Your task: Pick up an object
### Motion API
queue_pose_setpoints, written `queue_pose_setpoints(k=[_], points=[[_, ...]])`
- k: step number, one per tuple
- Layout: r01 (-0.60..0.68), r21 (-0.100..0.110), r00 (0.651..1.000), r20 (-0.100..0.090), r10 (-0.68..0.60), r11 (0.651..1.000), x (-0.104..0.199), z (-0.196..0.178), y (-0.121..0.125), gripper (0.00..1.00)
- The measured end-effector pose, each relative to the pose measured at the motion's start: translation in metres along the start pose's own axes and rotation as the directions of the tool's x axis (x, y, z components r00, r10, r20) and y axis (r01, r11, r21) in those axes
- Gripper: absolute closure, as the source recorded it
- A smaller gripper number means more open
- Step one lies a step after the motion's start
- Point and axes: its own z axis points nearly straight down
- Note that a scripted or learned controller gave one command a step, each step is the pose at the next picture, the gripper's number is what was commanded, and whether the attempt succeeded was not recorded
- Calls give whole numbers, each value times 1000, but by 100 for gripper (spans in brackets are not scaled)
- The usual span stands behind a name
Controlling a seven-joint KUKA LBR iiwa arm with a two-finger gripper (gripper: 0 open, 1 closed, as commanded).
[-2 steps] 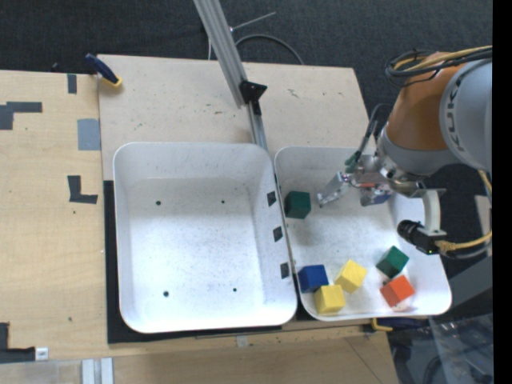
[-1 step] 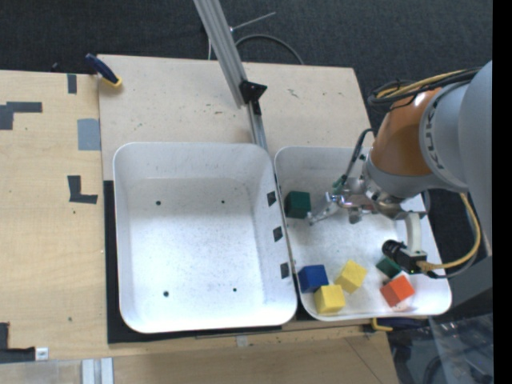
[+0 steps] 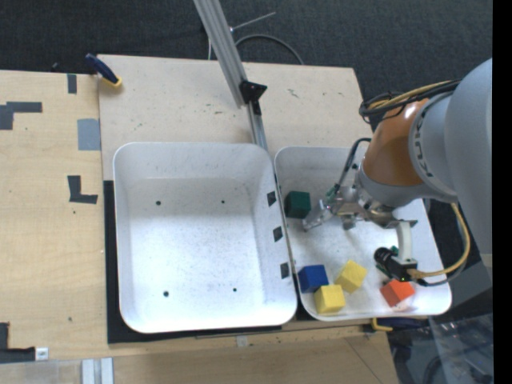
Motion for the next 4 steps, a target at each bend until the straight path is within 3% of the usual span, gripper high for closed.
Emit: queue_pose_setpoints(k=[1,3,4], points=[[1,-1,1000,-1,-1,1000,1,-11,0,100],[1,-11,1000,1,-1,1000,2,-137,1,100],[0,-6,1000,0,0,1000,3,-159,1,100]])
